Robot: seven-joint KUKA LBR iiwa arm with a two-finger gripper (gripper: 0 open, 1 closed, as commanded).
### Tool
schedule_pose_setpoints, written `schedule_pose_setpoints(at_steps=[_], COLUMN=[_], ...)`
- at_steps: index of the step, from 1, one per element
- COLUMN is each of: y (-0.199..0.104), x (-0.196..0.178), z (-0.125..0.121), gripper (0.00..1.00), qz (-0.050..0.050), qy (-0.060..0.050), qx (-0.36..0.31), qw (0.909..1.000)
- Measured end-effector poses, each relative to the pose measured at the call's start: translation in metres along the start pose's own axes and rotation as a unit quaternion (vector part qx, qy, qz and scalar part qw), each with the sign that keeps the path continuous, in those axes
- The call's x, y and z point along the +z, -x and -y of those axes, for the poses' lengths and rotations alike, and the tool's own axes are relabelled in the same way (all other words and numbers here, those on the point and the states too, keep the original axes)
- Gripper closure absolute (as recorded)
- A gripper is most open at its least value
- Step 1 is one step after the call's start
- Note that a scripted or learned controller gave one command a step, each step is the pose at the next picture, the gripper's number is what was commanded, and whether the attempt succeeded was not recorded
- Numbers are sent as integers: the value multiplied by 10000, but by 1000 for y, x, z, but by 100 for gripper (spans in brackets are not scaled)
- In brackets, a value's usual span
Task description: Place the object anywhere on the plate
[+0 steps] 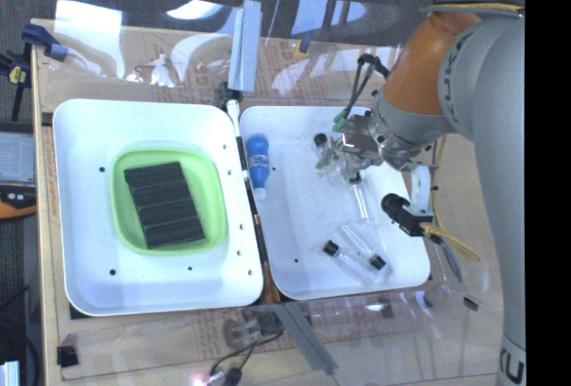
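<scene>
The arm [464, 81] reaches over the right bin [294, 259]. The left bin [76, 197] carries the green plate [207, 188], already bearing a dark ridged block [165, 203]. A blue bottle [258, 160] lies at the right bin's left edge, clear tubes [357, 249] near its front. The end effector [352, 160] hangs low mid-bin; I cannot tell its state. This looks like the picking step: next, secure an object, then carry it left.

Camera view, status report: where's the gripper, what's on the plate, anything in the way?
Gripper low over right bin, near clear tubes. Green plate in left bin, black block on it. Blue bottle by the divider.
</scene>
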State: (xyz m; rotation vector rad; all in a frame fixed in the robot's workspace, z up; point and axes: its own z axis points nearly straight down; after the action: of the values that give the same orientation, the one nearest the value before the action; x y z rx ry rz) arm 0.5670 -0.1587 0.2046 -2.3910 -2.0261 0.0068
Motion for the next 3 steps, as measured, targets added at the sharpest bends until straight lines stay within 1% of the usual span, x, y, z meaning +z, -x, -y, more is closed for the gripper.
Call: schedule_pose_setpoints(at_steps=[1, 2, 3], y=[-43, -106, -105], x=[45, 18, 18], z=[50, 52, 52], gripper=[100, 100, 0], qz=[5, 15, 18], qy=[-17, 3, 3], qx=[-1189, -1423, -1419], qw=[9929, 9898, 9899])
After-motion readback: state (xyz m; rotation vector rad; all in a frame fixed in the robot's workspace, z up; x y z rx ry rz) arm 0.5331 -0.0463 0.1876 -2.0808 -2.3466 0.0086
